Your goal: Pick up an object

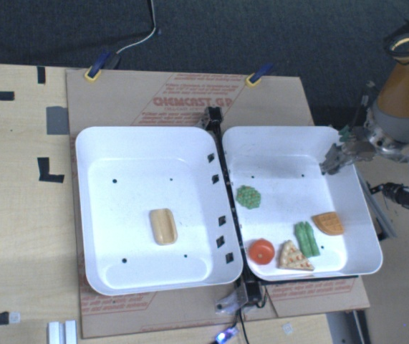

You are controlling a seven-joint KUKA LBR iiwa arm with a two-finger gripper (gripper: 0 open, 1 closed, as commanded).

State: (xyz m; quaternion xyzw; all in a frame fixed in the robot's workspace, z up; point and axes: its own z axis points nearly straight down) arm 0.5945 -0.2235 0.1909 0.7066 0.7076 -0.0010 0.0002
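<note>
1. The gripper (331,163) hovers at the right bin's (276,143) far right rim (finger spread unclear).
2. Broccoli (248,196), tomato (261,251), pizza slice (294,256) lie inside; a bread roll (163,226) sits in the left bin (104,149).

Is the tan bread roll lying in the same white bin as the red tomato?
No, the tan bread roll lies in the left white bin, while the red tomato sits in the right white bin.
</note>
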